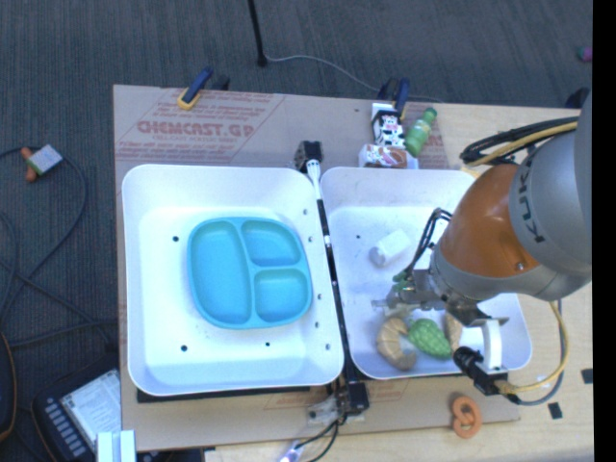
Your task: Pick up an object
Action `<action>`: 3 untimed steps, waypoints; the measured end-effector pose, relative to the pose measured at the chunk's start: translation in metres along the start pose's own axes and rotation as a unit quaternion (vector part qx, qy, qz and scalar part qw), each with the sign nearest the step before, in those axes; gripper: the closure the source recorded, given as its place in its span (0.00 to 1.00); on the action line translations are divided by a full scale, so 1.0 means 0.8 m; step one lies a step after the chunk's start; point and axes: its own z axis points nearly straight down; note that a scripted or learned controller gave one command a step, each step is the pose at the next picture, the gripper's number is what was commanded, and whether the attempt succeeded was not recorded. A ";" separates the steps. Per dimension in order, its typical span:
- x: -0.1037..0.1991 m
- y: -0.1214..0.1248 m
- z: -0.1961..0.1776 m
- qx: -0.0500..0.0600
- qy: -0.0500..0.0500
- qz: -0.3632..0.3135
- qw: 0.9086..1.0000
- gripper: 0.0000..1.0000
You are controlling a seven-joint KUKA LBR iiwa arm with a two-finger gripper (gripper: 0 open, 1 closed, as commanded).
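Starting on the left: the left bin (144, 258) has a blue divided plate (252, 270) sitting flat in the middle, and nothing is going on over there. The desk (192, 128) behind it is bare apart from a couple of clamps.

The action is all in the right bin (356, 210). There's a small white cylinder (390, 247) lying by itself near the middle, and toward the near edge a little pile: a tan lumpy thing (395, 341) touching a green bumpy thing (429, 338) on its right, with another tan piece tucked just past that.

Then the arm (520, 219) comes in from the right, and its wrist hangs right above that pile. The pincer (416, 296) is low over the green and tan items, but honestly I can't tell if it's spread or pinched, too much hardware in the way. Nothing visibly between the tips.

So I'd call this the reach/descend step, grab not confirmed. Next move probably needs it to settle on one item, close cleanly on it and not nudge the neighbour, then lift straight up.
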 end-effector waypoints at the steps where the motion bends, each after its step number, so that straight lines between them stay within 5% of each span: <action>1: -0.019 0.129 -0.033 0.006 0.002 -0.002 1.000 1.00; 2: 0.070 0.011 -0.107 0.008 0.003 -0.002 1.000 1.00; 3: 0.102 -0.004 -0.108 0.008 0.003 -0.002 1.000 1.00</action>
